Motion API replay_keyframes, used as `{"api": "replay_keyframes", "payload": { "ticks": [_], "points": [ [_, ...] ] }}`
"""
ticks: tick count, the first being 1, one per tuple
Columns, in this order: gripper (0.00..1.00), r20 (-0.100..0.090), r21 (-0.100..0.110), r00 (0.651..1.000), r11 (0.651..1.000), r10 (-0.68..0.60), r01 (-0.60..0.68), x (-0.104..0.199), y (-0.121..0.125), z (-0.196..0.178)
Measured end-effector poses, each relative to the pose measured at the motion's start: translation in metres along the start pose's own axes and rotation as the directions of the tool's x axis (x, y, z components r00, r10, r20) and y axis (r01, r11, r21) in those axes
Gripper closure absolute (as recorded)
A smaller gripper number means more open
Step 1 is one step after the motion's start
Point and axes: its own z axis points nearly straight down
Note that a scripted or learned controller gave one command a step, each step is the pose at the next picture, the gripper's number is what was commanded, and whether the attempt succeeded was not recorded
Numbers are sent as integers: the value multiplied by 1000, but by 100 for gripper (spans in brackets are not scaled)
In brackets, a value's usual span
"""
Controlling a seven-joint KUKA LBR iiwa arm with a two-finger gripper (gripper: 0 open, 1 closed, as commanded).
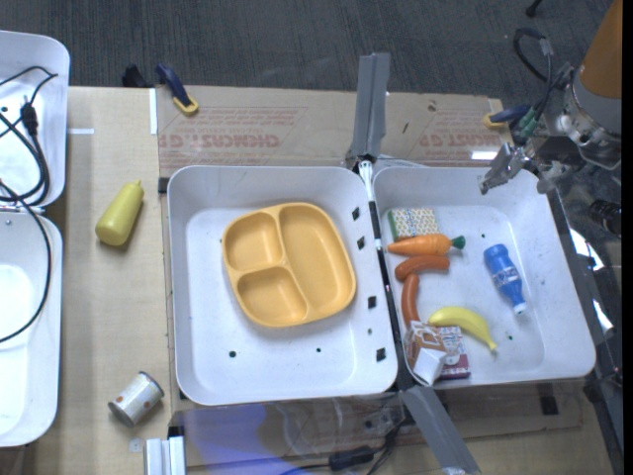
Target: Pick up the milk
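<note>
Milk point(438, 351) lies tipped over in the near-left corner of the right bin point(564, 364), touching the banana point(465, 325) & sausage point(410, 300). Risk: a pinch there could snag the banana or hit the bin wall, since it's crowded. Farther back, claw point(509, 171) hovers over the far rim, carrying nothing; can't tell its spread. Cardboard-topped counter point(297, 127), dark carpet beyond.

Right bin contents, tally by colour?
Orange: 2, carrot, sausage
Yellow: 1, banana
Blue: 1, bottle
Green: 1, sponge
Brown-white: 1, milk
Total: 6
</note>
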Motion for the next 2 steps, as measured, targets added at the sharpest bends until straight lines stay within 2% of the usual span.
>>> {"api": "replay_keyframes", "payload": {
  "ticks": [1,2],
  "points": [
    [0,0,2,993,993,119,-119,34,-53,114],
    [0,0,1,985,985,173,-173,6,-76,196]
  ]
}}
